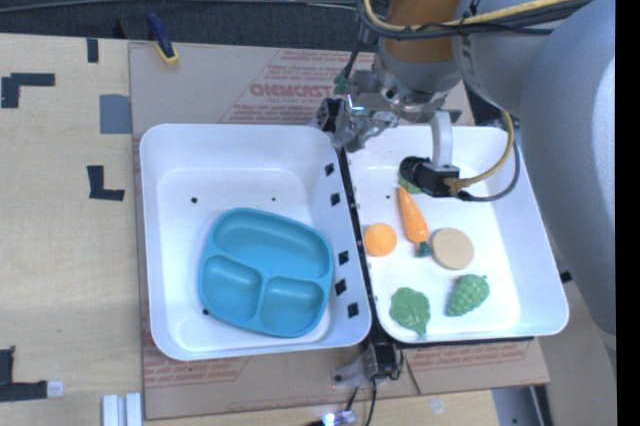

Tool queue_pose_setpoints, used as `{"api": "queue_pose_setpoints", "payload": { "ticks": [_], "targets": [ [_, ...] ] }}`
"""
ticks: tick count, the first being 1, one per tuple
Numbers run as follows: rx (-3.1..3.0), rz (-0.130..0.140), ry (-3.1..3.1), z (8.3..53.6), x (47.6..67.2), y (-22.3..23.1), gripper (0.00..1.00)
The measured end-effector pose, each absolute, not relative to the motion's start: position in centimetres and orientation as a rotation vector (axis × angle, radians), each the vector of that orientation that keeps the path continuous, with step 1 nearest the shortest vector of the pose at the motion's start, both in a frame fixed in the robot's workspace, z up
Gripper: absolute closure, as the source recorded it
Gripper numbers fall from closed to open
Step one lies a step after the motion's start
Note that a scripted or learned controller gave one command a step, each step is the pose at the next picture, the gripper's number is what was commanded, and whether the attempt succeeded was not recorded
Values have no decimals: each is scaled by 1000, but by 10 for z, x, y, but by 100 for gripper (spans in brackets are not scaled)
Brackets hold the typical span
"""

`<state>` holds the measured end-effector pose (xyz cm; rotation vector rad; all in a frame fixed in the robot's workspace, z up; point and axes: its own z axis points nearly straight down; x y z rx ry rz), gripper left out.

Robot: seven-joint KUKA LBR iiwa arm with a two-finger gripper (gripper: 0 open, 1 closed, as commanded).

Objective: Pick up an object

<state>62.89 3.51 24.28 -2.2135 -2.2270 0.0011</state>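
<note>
Left bin (165,164): tray (265,271). Right bin (530,259): carrot (412,216) at 12, cookie (452,248) at 3, ball (379,240) at 9.

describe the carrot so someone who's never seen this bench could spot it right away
Of the two white bins, take the right bin, the one under the grey arm. The carrot lies near its middle, just below the hand's black part, with an orange ball to its left and a tan disc to its lower right. It is the only long, tapered orange piece; the ball is round and the other items are green or tan.
</note>
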Motion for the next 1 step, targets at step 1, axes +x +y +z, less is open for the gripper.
{"api": "queue_pose_setpoints", "payload": {
  "ticks": [1],
  "targets": [
    [-2213, 5, -2225, 222, 624, 84, 100]
  ]
}}
